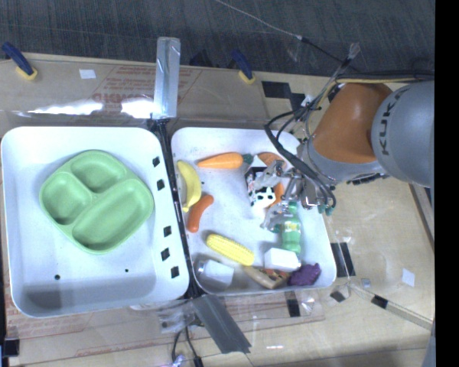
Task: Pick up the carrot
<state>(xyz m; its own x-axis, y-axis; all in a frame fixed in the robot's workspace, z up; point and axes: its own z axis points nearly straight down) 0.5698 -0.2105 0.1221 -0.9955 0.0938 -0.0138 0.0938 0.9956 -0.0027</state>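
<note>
Upper middle of the right bin (185,140): carrot (220,160) lying loose. My gripper (279,193) hovers right of it; jaws' state unclear. Approach step; next I shift left, descend.

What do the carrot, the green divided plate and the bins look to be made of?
Carrot: probably moulded plastic toy food, given its even orange colour and smooth, slightly glossy skin.
Green divided plate: likely matte plastic, one uniform pale green with soft rounded compartment edges.
Bins: seemingly thin white plastic, smooth, with rounded corners; the exact material is uncertain.
</note>
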